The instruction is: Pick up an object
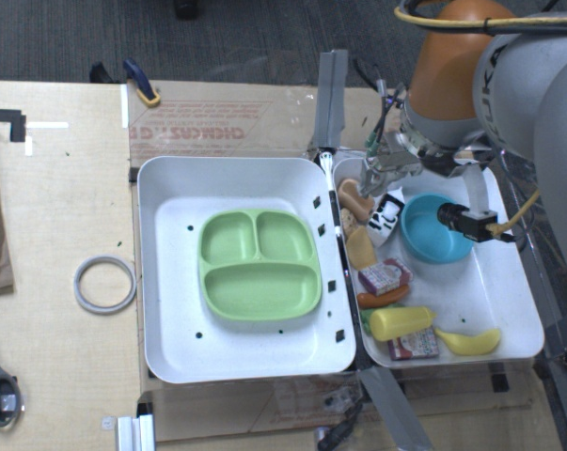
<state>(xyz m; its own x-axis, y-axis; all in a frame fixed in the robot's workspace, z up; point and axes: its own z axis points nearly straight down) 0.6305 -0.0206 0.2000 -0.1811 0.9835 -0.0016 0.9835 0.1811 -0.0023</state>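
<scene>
Camera view shows my gripper (pixel 388 169), grip state unreadable, hovering at the right bin's (pixel 523 299) upper-left corner over the small black-and-white toy (pixel 385 218) right of frame centre — probably light, rigid, best pinched across its narrow sides.

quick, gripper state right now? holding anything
gripper: low over the far end of the right bin, above the toy food; whether it grips anything cannot be told.
</scene>
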